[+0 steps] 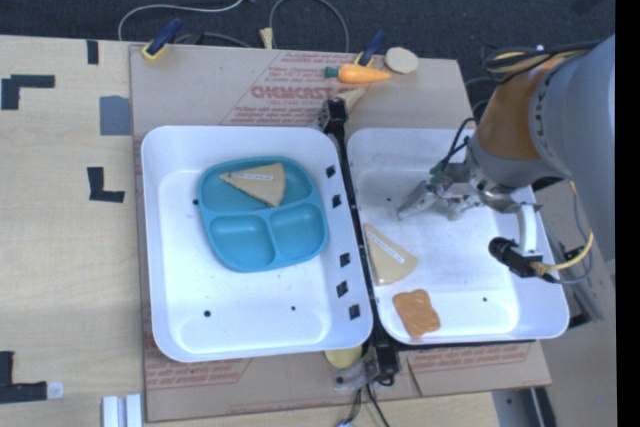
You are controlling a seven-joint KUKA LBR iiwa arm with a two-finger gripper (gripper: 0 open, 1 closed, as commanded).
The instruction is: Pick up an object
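Your counter (60, 215) carries two white bins side by side. The left bin (170, 315) holds a blue divided plate (265, 215) with a pale wedge (258, 183) lying in its upper compartment. The right bin (520, 315) is where the arm (530, 115) reaches in, and it holds two loose pieces: a pale triangular slice (388, 255) near the bin's left wall and a small orange-brown piece (416, 312) just below it, near the front wall.

You are, by my reading, in the approach step: nothing sits between the fingers, and the hand (415, 205) hangs low over the upper left part of the right bin. Whether its fingers are spread or closed you cannot tell from this slant; they blur into one grey shape.

The pale triangular slice lies nearest, just below and slightly left of the fingertips, apart from them. The orange-brown piece is farther toward the front. Your next move likely calls for shifting the hand toward the front of the bin, centring over the slice and descending; it lies flat, so expect a hard grip.
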